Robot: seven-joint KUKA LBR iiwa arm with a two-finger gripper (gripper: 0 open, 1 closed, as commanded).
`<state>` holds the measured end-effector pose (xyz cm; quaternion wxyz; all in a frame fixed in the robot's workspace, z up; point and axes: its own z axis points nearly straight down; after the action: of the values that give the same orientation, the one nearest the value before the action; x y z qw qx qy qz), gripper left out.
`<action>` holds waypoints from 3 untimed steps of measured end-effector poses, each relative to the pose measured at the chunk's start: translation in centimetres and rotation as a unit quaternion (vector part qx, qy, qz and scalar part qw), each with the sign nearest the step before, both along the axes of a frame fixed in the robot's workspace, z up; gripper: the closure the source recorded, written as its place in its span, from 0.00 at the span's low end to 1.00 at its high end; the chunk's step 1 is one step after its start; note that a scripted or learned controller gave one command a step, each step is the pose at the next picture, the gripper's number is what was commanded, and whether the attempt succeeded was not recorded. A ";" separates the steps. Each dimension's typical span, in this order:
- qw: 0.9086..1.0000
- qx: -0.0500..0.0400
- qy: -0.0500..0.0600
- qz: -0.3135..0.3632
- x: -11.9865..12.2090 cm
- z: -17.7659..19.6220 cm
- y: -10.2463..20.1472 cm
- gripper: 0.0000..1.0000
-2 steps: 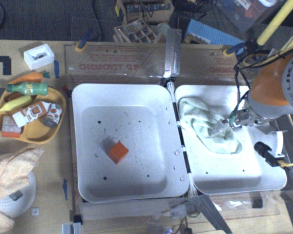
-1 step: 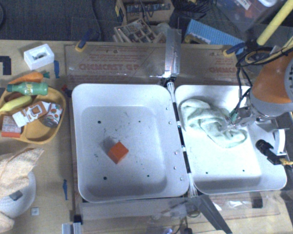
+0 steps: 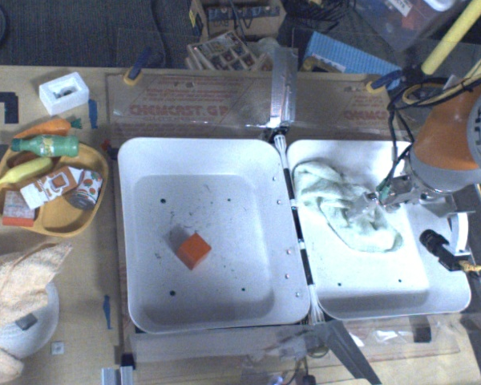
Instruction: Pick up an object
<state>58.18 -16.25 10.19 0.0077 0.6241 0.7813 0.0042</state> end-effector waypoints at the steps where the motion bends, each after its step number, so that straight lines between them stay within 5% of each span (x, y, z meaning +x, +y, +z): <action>1: 0.997 -0.003 0.001 0.071 0.7 -1.0 0.4 0.00; 2: 0.997 -0.002 -0.002 0.071 0.9 0.1 0.6 1.00; 3: 0.997 -0.002 -0.002 0.071 0.9 0.1 0.6 0.00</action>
<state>59.09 -15.68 10.29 0.0098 0.5668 0.8238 0.0045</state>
